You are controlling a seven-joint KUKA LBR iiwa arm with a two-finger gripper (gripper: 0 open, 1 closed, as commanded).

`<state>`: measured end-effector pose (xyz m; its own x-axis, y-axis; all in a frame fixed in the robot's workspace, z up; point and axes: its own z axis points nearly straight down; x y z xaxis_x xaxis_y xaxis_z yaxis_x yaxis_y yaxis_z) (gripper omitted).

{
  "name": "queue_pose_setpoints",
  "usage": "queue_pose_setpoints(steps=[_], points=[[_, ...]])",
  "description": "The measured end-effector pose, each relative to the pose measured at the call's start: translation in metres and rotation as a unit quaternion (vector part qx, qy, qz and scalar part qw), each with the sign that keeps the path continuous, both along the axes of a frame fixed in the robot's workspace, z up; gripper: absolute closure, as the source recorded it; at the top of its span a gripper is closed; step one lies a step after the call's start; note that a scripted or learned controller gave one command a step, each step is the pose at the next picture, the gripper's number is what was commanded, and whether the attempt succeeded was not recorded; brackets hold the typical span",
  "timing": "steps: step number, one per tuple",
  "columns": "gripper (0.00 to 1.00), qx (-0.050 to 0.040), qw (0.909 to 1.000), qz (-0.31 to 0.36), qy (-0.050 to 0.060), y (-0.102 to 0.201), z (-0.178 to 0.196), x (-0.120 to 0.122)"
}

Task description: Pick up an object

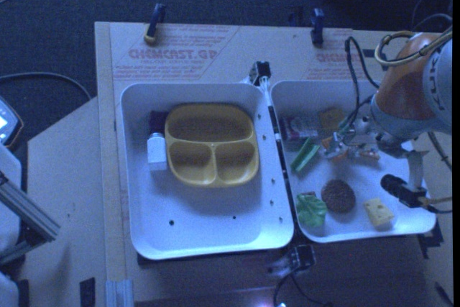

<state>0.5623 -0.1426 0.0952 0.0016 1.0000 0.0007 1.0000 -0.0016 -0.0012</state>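
Observation:
My gripper hangs low over the middle of the right bin, at the end of the grey and orange arm. Just left of it lies a long green piece, and something small and orange sits right at its tip. The dim light hides how that orange piece stands against the gripper. Nearer the front lie a brown round disc, a green leafy lump and a yellow cheese wedge. A dark packet and a tan square lie at the back.
The left bin holds a yellow divided plate with a small white bottle beside it on the left. Two clamps hold the board's far edge. Cables run along the arm.

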Motion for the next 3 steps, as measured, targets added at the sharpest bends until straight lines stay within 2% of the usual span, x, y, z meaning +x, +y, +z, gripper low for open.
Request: queue_pose_setpoints(steps=[1, 2, 3], points=[[1.00, -0.0012, 1.0000, 0.001, -0.003, 0.008, 0.047, -0.003], [1.00, -0.0019, 1.0000, 0.002, -0.005, 0.007, 0.111, 0.003], [1.00, -0.0014, 1.0000, 0.002, -0.003, 0.007, 0.131, 0.004]])
